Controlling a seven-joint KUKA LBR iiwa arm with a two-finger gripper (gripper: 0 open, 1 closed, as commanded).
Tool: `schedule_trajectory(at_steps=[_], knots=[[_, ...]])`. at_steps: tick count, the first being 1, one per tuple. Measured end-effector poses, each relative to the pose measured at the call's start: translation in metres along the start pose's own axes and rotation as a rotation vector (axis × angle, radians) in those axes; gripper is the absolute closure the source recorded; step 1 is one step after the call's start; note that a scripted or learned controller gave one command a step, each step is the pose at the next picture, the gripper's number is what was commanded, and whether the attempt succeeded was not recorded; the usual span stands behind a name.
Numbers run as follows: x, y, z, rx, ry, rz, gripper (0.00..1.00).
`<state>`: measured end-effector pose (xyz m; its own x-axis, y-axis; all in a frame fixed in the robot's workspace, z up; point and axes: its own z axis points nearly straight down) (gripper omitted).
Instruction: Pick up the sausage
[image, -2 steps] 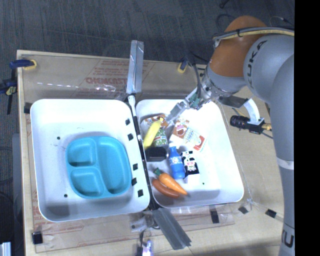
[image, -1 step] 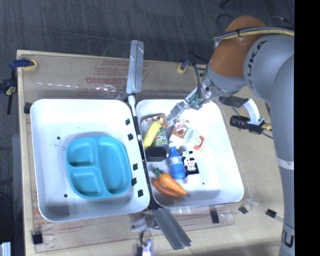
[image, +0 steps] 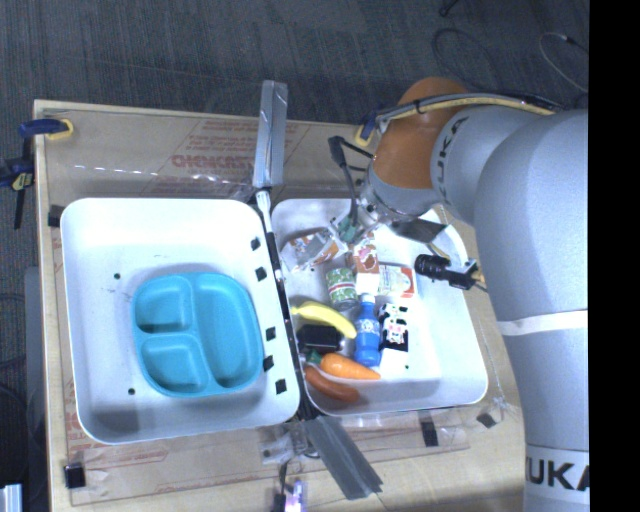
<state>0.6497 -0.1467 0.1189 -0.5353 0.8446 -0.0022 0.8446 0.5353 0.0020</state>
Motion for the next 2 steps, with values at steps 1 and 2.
schedule_trajectory(at_steps=[1,2], knots=[[0.0001,-0.0001,0.0002,0.0,0.0,0.0,0.0],[0.0001,-0.0001,0.0003,0.0,0.0,0.0,0.0]])
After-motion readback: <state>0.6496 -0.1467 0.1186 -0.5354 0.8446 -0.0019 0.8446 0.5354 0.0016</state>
